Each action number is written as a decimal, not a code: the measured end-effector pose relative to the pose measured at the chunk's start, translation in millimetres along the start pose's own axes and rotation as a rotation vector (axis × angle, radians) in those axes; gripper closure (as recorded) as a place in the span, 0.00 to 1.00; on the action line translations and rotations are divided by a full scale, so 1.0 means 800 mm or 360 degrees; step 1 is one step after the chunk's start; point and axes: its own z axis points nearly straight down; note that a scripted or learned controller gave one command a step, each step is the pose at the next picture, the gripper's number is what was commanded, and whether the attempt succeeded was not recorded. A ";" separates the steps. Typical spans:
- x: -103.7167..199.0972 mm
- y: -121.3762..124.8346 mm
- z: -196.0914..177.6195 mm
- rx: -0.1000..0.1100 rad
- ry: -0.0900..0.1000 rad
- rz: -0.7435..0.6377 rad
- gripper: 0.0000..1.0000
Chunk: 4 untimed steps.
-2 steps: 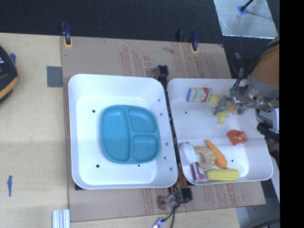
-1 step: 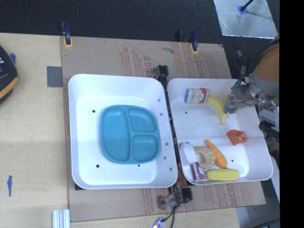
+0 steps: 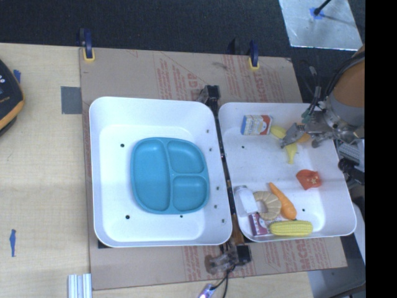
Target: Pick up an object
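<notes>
From my station I judged the pick barely begun. The gripper [image 3: 296,136] hung low over the far part of the right bin [image 3: 335,225], its fingers [image 3: 289,143] spread apart with nothing between them. A yellow piece [image 3: 289,154] lay just under and beside the fingertips, possibly touching one; I could not tell for certain. A second small yellow bit [image 3: 278,131] sat just to the left of them, with a white and blue carton [image 3: 255,125] further left. The red item [image 3: 309,179] lay nearer to me than the fingers, a little apart. The carrot [image 3: 283,201] and corn cob [image 3: 291,228] were well apart, at the near edge. Nothing had been lifted. Closing on the yellow piece and raising it clear remained to be done.
</notes>
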 end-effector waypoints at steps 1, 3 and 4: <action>0.065 0.011 0.032 0.0003 0.0001 0.0005 0.00; 0.004 0.016 0.032 0.0001 0.0002 0.0007 0.00; 0.081 -0.006 0.032 0.0003 0.0001 0.0004 0.00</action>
